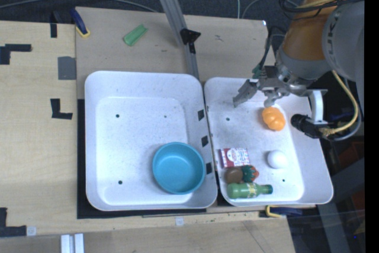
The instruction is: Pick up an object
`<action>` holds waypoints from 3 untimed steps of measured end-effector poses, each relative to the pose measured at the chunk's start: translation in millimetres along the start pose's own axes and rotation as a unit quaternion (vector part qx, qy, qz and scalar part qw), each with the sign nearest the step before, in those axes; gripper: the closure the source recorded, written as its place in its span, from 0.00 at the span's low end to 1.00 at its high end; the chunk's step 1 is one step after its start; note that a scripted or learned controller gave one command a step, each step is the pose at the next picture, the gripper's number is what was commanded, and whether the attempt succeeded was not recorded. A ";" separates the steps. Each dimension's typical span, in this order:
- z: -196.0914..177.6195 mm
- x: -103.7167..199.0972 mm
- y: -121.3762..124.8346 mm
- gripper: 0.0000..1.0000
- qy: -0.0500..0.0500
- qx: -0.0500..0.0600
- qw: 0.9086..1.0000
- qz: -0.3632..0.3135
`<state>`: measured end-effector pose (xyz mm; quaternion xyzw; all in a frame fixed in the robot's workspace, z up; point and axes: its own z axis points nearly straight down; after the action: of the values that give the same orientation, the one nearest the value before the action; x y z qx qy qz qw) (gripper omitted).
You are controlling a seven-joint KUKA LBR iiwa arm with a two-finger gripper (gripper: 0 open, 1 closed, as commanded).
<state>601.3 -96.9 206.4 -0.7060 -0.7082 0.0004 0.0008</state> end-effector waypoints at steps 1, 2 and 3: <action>-0.1 -0.1 0.0 0.00 0.000 0.000 1.000 0.000; 64.7 -0.6 -1.3 0.00 0.000 0.003 1.000 0.001; 117.9 0.0 -2.3 0.00 -0.001 0.001 1.000 0.001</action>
<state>598.7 -96.9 88.5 -0.7064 -0.7078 0.0019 0.0010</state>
